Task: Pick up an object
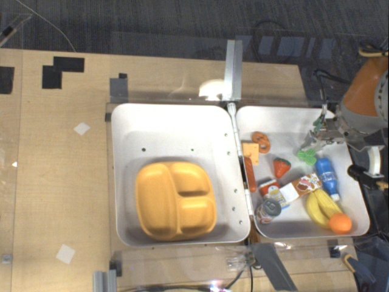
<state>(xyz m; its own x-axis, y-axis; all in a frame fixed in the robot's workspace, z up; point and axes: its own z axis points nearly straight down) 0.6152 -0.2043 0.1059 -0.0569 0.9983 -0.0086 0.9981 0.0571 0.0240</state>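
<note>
The table (pixel 55 181) is pale wood, with a few black squares marked on it at the far left corner and a couple of small pale tags lying loose on the near side. Beyond it the floor (pixel 152 11) is dark grey carpet, crossed by a thin cable. Two shallow white bins sit side by side, with a metal post rising at the far end of the seam between them.

The left bin (pixel 176 123) holds a yellow compartment tray (pixel 175 198), sitting toward the near side.

The right bin (pixel 292 123) is the busy one (a jumble of toy food, mostly). A small brown pretzel-like piece (pixel 261 140) lies near the far left, an orange block (pixel 250 152) just beside it, and a little strawberry (pixel 280 166) near the middle. A blue bottle (pixel 326 176) lies toward the right, with a bunch of bananas (pixel 322 207) and an orange (pixel 341 223) touching it in the near right corner. A small printed carton (pixel 298 189) lies tilted beside a round tin (pixel 268 208).

The arm reaches in from the right, its orange band catching the light. The tool (pixel 317 140) is low over the far right of that bin, just above a small green object (pixel 307 157). I cannot tell from here how its jaws stand, or whether it has hold of anything.
</note>
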